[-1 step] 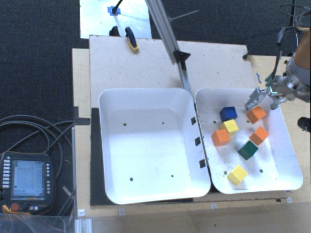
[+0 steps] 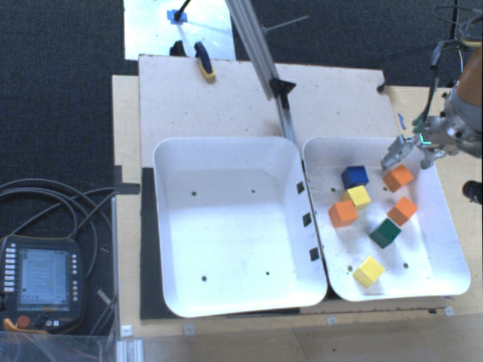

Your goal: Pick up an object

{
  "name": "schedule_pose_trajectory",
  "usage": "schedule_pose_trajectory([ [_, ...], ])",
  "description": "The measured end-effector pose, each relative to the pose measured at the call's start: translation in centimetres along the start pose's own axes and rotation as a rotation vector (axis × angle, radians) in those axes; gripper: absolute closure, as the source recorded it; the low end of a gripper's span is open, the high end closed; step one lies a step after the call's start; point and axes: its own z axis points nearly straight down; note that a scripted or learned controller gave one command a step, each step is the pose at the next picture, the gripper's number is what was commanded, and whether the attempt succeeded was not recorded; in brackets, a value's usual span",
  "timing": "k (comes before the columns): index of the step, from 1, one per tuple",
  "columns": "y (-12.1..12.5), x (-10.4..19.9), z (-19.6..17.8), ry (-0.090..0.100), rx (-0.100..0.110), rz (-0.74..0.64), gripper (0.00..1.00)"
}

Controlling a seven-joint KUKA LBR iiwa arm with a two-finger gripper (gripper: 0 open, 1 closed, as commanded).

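Fingers [image 2: 395, 155]: they are standing apart, spread wide, and nothing is sitting between them.
Gripper [image 2: 411, 158]: it is hanging over the far right part of the right bin [image 2: 450, 236], so it can drop onto a block.
Arm [image 2: 469, 96]: it is reaching in from the right and leaning over the bin's edge.
Closest block: one orange block [image 2: 398, 177] is lying just on the near side of the fingers. I am guessing this is the one it is going for, as nothing else is so close.
Other blocks: a blue block [image 2: 355, 176], a small yellow block [image 2: 359, 196] and a second orange block [image 2: 343, 213] are sitting close together to the left. A third orange block [image 2: 402, 210], a green block [image 2: 385, 234] and a big yellow block [image 2: 368, 271] are lying nearer.
Left bin [image 2: 226, 225]: it is waiting beside the right bin, likely as a place for picked blocks.
Task so far: no block is being held, so the picking is not done yet.
Watch out: the fingers are needing to come down on both sides of the block, or it may slide away.
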Motion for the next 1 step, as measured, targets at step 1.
schedule_pose_trajectory([
  [1,0.15,-0.50,4.23,0.000,0.003,0.003,0.00],
])
